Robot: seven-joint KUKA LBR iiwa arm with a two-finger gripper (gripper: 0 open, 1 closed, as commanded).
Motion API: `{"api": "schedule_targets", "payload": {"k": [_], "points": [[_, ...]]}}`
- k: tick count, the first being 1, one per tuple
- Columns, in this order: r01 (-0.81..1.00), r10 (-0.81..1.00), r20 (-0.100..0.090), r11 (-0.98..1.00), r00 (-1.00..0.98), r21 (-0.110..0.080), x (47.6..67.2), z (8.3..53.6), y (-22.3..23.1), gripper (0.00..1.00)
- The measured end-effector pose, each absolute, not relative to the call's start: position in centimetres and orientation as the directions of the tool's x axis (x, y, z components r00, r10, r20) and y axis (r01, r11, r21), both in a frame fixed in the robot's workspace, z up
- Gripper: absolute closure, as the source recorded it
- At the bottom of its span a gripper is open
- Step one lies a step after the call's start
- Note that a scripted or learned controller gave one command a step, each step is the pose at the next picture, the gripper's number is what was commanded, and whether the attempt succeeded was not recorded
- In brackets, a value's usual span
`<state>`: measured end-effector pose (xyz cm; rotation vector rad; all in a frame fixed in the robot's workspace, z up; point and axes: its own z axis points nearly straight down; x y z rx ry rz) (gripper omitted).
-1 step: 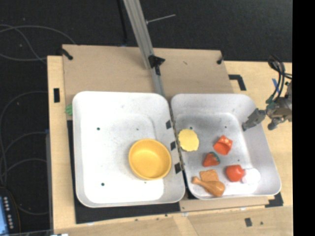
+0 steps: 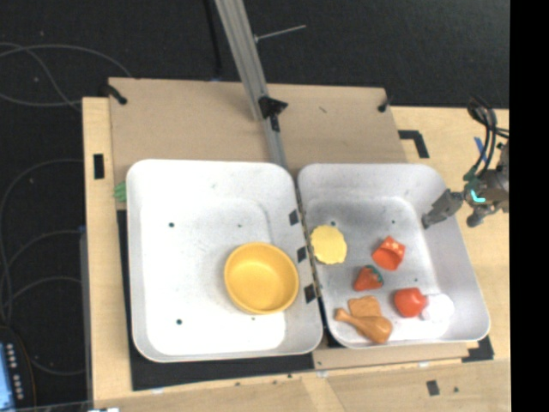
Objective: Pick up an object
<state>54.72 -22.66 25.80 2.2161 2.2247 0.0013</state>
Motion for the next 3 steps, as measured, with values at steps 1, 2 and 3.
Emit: {"api": "schedule_targets", "payload": {"k": [1,2,3], "points": [[1.000,1.000,-0.002,0.000,0.000,-0.004,53.8,20.5,-22.3,0.00],[1.000,1.000,-0.002,-0.001,0.001,-0.004,53.2,16.0,-21.8,0.00],[1.000,1.000,-0.002,-0.001,0.001,-0.004,53.1,10.7,-22.0,0.00]]}}
